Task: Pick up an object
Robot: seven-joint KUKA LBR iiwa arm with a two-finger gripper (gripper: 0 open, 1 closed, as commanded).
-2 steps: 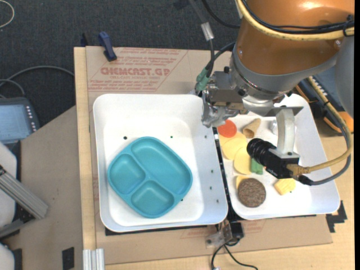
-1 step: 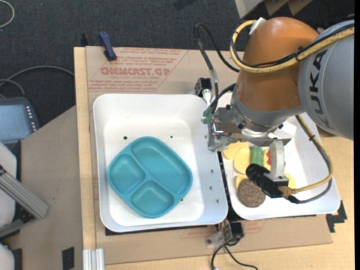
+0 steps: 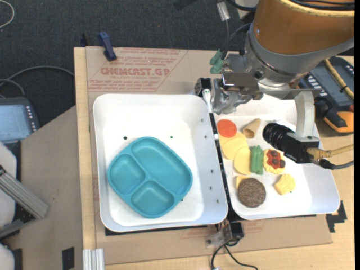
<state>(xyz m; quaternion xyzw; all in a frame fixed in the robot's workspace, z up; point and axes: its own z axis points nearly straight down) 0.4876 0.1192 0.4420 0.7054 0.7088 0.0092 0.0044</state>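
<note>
The right bin (image 3: 323, 198) holds several toy foods: an orange-red disc (image 3: 227, 128), pale yellow slices (image 3: 234, 149), a green piece (image 3: 257, 159), a brown round patty (image 3: 251, 191), a small yellow block (image 3: 284, 184), a red-topped yellow piece (image 3: 274, 160) and a tan cone (image 3: 252, 127). My gripper (image 3: 226, 102) hangs over the far left corner of this bin, just above and behind the orange-red disc. Nothing shows between its tips.
The left bin (image 3: 112, 114) carries a teal divided plate (image 3: 149, 176). A black cylinder (image 3: 286, 142) on a bracket juts into the right bin from the right. The metal divider (image 3: 216, 151) runs between the bins. A blue clamp (image 3: 107, 45) sits on the cardboard behind.
</note>
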